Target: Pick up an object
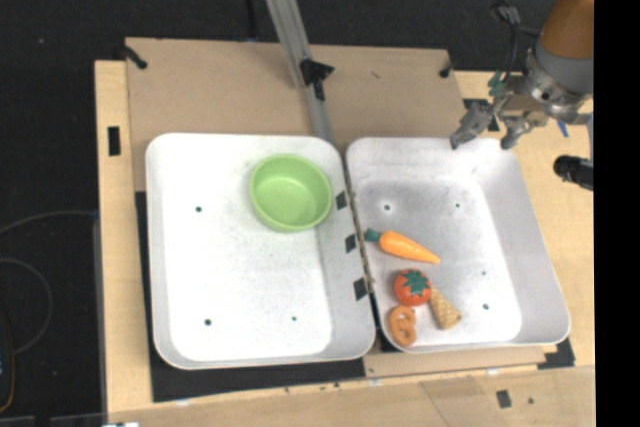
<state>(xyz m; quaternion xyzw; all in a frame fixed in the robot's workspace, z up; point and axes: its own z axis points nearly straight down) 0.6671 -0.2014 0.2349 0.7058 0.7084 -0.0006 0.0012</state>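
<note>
An orange carrot (406, 246) with a green stem lies in the right bin (500, 205), left of its middle. Below it sit a red tomato (412, 287), a tan cone-shaped piece (445, 308) and an orange round piece (402, 324) near the bin's front left corner. A green bowl (290, 192) rests in the left bin (200, 255), toward its upper right. My gripper (488, 132) hovers over the far right corner of the right bin, its two fingers spread open with nothing between them, well away from the food items.
A grey metal pole (290, 25) slants from the top down to the gap between the bins. The bins rest on a tan board (230, 85) over a wooden bench.
</note>
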